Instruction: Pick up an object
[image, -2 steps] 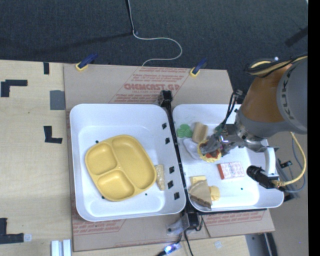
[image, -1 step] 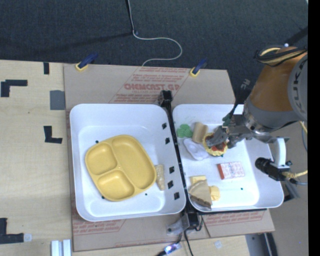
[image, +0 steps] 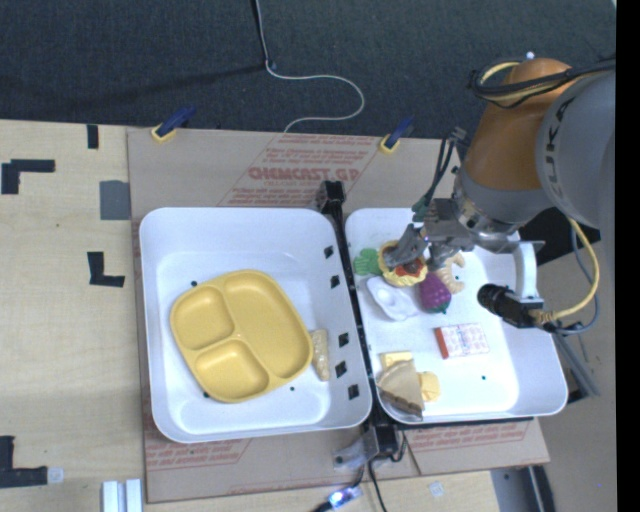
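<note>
My gripper (image: 408, 254) hangs over the upper left of the right bin (image: 520, 385), right above a cluster of toy food: a green piece (image: 366, 262), a yellow and red piece (image: 405, 274), a purple grape bunch (image: 434, 293) and a white item (image: 390, 300). The fingers point down into the cluster. Nearer the front of that bin lie a red and white packet (image: 462, 341) and a sandwich-like toy (image: 403, 383) with yellow cheese.
The left bin (image: 165, 240) holds a yellow divided plate (image: 240, 333) and a small beige piece (image: 320, 353) by its right wall. A black divider (image: 345, 300) runs between the bins. A white cable (image: 310, 85) lies behind on dark carpet.
</note>
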